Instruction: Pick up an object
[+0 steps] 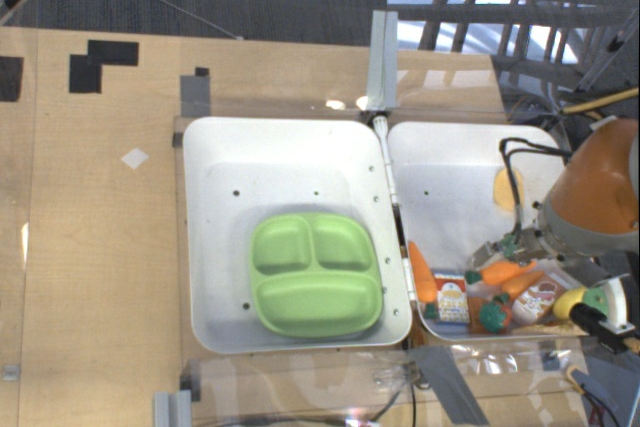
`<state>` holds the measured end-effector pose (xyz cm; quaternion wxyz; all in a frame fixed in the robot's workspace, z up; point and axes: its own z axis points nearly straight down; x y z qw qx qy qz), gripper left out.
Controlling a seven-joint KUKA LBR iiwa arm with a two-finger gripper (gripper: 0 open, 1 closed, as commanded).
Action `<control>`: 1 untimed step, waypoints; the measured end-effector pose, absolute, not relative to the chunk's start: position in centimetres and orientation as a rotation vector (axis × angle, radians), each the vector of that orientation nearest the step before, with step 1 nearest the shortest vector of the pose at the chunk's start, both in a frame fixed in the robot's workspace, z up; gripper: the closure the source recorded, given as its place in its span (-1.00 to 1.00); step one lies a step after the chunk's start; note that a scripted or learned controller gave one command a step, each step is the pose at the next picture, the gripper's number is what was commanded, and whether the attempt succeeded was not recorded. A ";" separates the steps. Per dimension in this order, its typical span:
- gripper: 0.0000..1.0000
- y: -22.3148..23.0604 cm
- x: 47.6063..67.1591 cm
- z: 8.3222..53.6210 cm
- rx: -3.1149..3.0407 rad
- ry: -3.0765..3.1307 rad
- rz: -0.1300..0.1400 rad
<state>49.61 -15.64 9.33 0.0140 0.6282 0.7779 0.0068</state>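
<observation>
My guess for the target is the orange piece [498, 271] right under the hand [507, 251], at about 5 o'clock in the right bin [450, 170]. It's in the thick of a little heap, so anything grabbed there will probably nudge its neighbours. I honestly can't tell whether the hand is spread or pressed together, because it's too small and too buried in the clutter. Nothing is clearly pinched in it either.

The heap is all crowded into the near end of that bin, I'd say because loose stuff ends up against the walls. That's also why the arm [600, 185] reaches in low from 3 o'clock.

Counting outward from the target:
- One second orange piece [522, 283], touching or nearly touching the first.
- One carrot [422, 275], lying along the bin's 9 o'clock wall.
- One small printed box [452, 301].
- One dark green lump [492, 316].
- One red-and-white packet [541, 299].
- One pale yellow thing [507, 187], alone toward 2 o'clock and well apart from the heap.

The left bin [250, 160] has just one green plate [316, 273] with three compartments. It lies flat toward 6 o'clock, well clear of the hand. That makes two bins on the desk [90, 215].
</observation>
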 end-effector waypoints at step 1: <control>-1.00 -15.7 48.9 13.9 1.912 2.486 0.005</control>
